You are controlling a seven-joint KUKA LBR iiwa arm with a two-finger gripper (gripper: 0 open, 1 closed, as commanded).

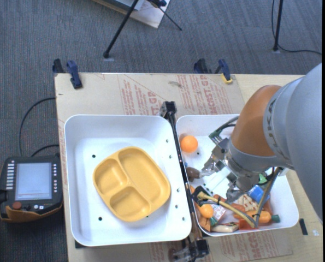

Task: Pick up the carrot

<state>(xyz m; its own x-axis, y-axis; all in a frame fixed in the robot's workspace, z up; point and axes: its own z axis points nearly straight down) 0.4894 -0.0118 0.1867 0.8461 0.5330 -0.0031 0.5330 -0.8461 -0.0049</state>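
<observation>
claw (228, 185) hangs low over the right bin (290, 201); finger state cannot be told. carrot (248, 207), tapered orange, lies among cluttered toys just beside the claw. smooth orange ball (189, 143) sits apart. left bin (80, 146) bears a glossy yellow three-part plate (130, 183). bins rest on a printed board (146, 89) above grey carpet (25, 37).

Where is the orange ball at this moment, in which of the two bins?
The orange ball lies in the right bin, near its upper left corner, close to the wall it shares with the left bin and apart from the pile of toys under the gripper.
</observation>
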